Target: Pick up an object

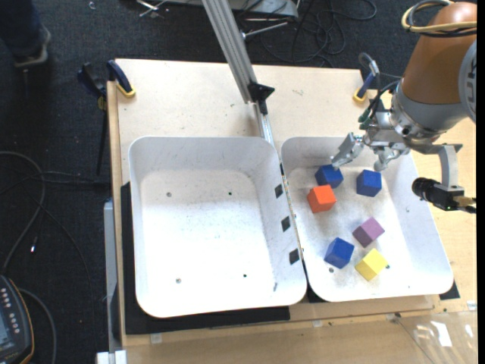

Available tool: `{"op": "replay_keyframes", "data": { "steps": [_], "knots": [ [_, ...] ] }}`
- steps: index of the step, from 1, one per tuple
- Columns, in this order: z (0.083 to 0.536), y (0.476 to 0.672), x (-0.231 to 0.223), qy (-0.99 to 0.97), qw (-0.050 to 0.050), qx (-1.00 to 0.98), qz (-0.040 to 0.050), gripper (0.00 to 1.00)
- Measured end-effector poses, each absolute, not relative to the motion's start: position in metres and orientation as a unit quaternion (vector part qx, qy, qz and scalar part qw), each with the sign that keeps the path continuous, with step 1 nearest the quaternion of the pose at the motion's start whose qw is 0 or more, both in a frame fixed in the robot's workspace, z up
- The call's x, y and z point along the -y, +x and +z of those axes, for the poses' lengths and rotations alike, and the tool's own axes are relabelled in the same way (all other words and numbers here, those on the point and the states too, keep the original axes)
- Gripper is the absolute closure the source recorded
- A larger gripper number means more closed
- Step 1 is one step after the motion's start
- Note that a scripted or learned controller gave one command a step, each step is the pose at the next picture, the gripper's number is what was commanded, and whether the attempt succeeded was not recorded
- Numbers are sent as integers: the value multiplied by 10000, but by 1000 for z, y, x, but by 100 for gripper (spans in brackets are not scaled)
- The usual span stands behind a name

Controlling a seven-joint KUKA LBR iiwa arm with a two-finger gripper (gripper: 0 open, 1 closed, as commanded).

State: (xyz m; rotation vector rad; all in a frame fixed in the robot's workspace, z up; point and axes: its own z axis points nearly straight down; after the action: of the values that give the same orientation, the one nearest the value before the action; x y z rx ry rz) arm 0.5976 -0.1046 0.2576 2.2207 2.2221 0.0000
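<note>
end effector (367, 152) spread wide, empty, above blue cubes (329, 176), corners skewed

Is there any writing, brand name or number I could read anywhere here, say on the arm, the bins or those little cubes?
No readable text anywhere.
Arm: grey and orange casing, no legible lettering.
Right bin and left bin: plain white, unmarked.
Cubes, such as the orange cube and yellow cube: plain coloured faces.
Device at the bottom left corner: rows of small buttons, too small to read.
</note>
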Motion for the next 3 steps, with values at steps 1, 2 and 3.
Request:
{"op": "replay_keyframes", "data": {
  "steps": [1,2,3],
  "knots": [
    [145,583,111,7076,-34,-7066,-29,0],
    [164,578,102,7061,-1,-7081,2,0],
    [107,617,109,7059,-1,-7083,-10,0]
  ]
}}
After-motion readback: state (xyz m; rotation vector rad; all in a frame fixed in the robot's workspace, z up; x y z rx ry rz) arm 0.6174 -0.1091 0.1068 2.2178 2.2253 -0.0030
